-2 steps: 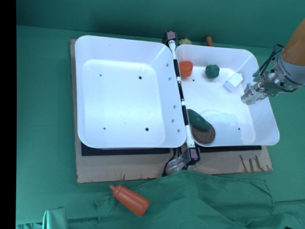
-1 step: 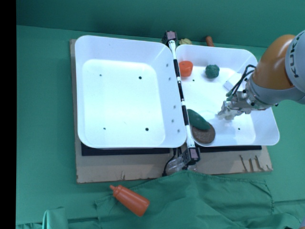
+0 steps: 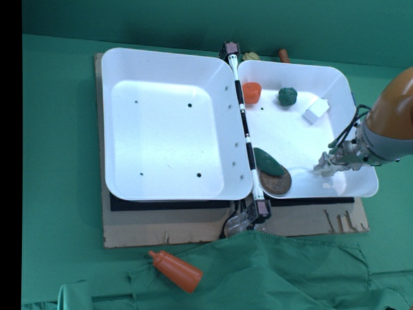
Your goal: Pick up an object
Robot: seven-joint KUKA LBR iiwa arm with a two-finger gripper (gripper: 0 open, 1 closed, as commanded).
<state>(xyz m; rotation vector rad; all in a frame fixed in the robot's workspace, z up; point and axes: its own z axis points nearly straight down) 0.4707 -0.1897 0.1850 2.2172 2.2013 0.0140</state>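
Note:
The right bin (image 3: 342,82) holds several objects. A small orange cup (image 3: 251,92) sits at its back left by the divider, a dark green lump (image 3: 288,95) beside it, and a white block (image 3: 316,111) further right. A dark green oblong piece (image 3: 270,163) lies at the front left, partly over a brown round disc (image 3: 277,184). My gripper (image 3: 324,166) is low over the bin's front right floor, to the right of the green piece and brown disc and apart from them. Nothing shows between its tips.
The left bin (image 3: 116,76) stands beside the right one, with black clamps along the divider (image 3: 242,115). An orange bottle (image 3: 175,271) lies on the green cloth in front of the cardboard base. Two small items (image 3: 250,56) (image 3: 283,55) lie behind the right bin.

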